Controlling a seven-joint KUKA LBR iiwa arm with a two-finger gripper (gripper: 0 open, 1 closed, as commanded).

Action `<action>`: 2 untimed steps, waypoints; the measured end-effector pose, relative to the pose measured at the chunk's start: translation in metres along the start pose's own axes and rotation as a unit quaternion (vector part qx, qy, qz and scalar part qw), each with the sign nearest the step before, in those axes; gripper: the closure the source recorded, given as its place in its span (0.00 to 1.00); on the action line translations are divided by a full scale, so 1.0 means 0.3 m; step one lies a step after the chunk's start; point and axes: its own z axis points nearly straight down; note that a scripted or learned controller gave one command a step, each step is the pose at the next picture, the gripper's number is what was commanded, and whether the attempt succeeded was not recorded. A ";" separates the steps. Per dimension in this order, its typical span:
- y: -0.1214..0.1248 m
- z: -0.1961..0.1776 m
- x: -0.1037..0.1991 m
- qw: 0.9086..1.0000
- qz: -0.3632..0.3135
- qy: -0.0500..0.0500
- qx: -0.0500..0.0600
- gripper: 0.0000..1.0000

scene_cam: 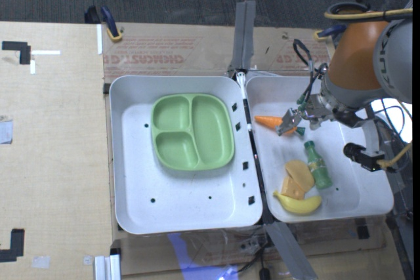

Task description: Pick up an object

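An orange carrot (pixel 266 120) lies in the upper left part of the right bin (pixel 367 203). My gripper (pixel 287 124) is low in that bin, its tip right at the carrot's right end, touching or nearly touching it. A green bottle (pixel 317 166) lies just below the gripper. Further down, a yellow banana (pixel 299 204) rests near the bin's front wall, with a tan-orange piece (pixel 298 178) lying against it. The arm's orange band (pixel 357 56) rises over the bin's right side.
The left bin (pixel 131 206) holds a green divided plate (pixel 193 132). A grey divider post (pixel 244 42) stands between the bins at the back. Cables and a black fitting (pixel 359 155) hang over the right bin's right side.
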 end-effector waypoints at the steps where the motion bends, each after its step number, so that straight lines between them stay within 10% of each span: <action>1: 0.099 0.144 -0.083 0.997 0.079 0.000 -0.001 0.00; 2: 0.098 0.113 -0.088 0.997 0.081 0.000 -0.001 1.00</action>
